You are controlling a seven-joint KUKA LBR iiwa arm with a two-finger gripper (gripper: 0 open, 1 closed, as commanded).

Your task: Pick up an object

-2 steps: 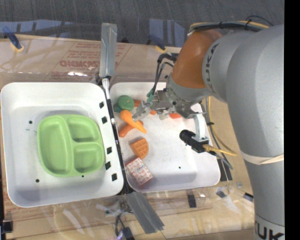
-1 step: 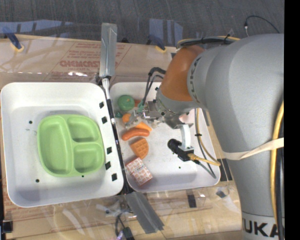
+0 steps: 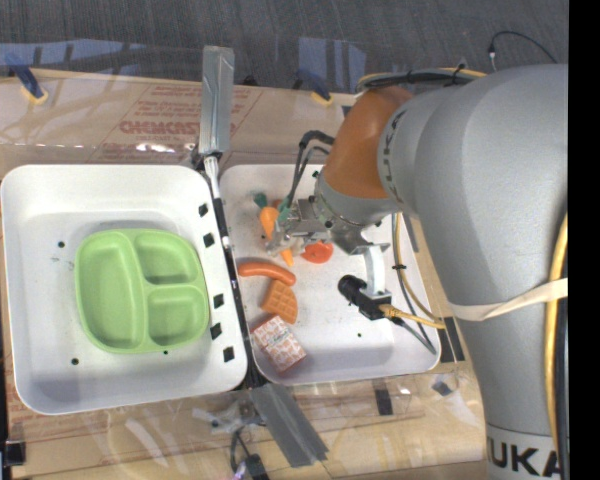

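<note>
My gripper (image 3: 296, 222) reaches down into the right bin (image 3: 410, 353), low over its upper middle, with the orange wrist band just above it. Beside it on the left lies an orange carrot (image 3: 268, 218) with a small green piece (image 3: 261, 200) above that. A red round piece (image 3: 318, 253) lies just below the gripper. Further down the bin rest an orange sausage (image 3: 266, 269), a waffle-like brown piece (image 3: 280, 302) and a white patterned packet (image 3: 278, 344). Nothing is visibly held.
The left bin (image 3: 40, 368) holds a green divided plate (image 3: 140, 289). A raised divider (image 3: 220, 268) runs between the two bins. The large grey arm (image 3: 480, 198) covers the right bin's right side. A black cable fitting (image 3: 360, 294) hangs over the bin floor.
</note>
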